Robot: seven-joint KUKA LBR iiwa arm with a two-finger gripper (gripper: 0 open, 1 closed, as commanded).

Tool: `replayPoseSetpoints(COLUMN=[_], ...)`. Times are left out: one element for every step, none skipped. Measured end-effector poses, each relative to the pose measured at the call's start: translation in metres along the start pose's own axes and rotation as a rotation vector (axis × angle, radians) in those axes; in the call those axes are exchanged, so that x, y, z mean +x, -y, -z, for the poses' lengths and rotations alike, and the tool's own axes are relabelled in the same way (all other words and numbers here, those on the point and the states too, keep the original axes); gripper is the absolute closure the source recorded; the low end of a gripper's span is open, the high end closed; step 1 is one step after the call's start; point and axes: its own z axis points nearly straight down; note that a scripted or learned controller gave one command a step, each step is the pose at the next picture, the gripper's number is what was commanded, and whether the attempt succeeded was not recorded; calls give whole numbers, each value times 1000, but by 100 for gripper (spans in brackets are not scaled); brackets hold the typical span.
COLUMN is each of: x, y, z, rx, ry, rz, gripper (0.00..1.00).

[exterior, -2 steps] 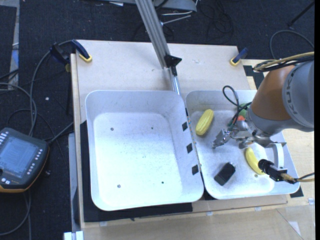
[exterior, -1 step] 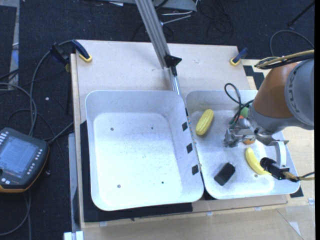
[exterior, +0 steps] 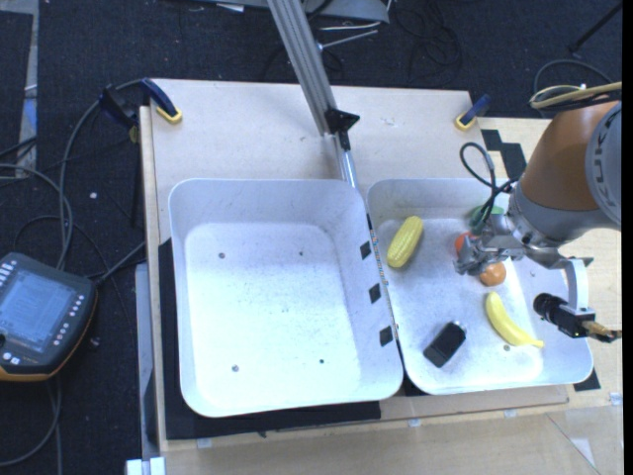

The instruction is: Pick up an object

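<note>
The arm comes in from three o'clock and its gripper (exterior: 482, 257) sits low in the right bin (exterior: 435, 201), directly over a small orange ball-like fruit (exterior: 493, 275). Whether the claw is spread or pressed together cannot be told from this angle, since the wrist and its cabling cover it, and nothing can be seen pinched in it.

The orange fruit lies just at five o'clock of the claw, touching or nearly so. A banana (exterior: 509, 322) lies near it toward six o'clock, a yellow corn cob (exterior: 405, 241) lies well apart toward nine o'clock, and a small black block (exterior: 445, 343) rests toward the bin's near edge at about seven o'clock. The left bin (exterior: 198, 201) holds no objects.

The step in hand looks like closing on the orange fruit. To do it well, I would judge the claw needs centring over the fruit, a touch toward five o'clock, then going straight down so both sides straddle it. A round thing may roll off if one side touches first. Keep away from the banana's upper tip, and lift vertically before moving off
</note>
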Motion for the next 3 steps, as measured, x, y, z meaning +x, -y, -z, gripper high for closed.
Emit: replayPoseSetpoints(x=[-3,-3,49], y=[7,6,12], z=[58,65,79], rx=[-1,3,2], ry=[0,-1,-2], rz=[0,0,4], gripper=[100,100,100])
